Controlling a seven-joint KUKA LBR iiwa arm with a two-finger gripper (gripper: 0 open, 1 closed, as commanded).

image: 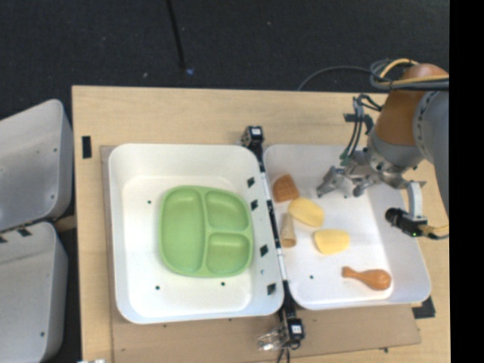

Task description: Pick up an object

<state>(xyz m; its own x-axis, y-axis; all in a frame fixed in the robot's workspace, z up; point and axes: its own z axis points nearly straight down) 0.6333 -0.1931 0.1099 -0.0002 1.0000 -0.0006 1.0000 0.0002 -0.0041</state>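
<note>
Tool (344, 181) hangs over the right bin's (401, 278) upper part, fingers look spread and hold nothing. Nearest object – yellow piece (306, 212) – lies just down-left of it, long axis roughly left-right; orange piece (284, 188) sits further left, near the divider.

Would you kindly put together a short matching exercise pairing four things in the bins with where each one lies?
Things:
1. green divided plate
2. drumstick
3. brown piece
4. end effector

Places:
A. near right corner of the right bin
B. over the right bin's far part
C. middle of the left bin
D. right bin's far left, by the divider

Pairs: 1-C, 2-A, 3-D, 4-B
</note>
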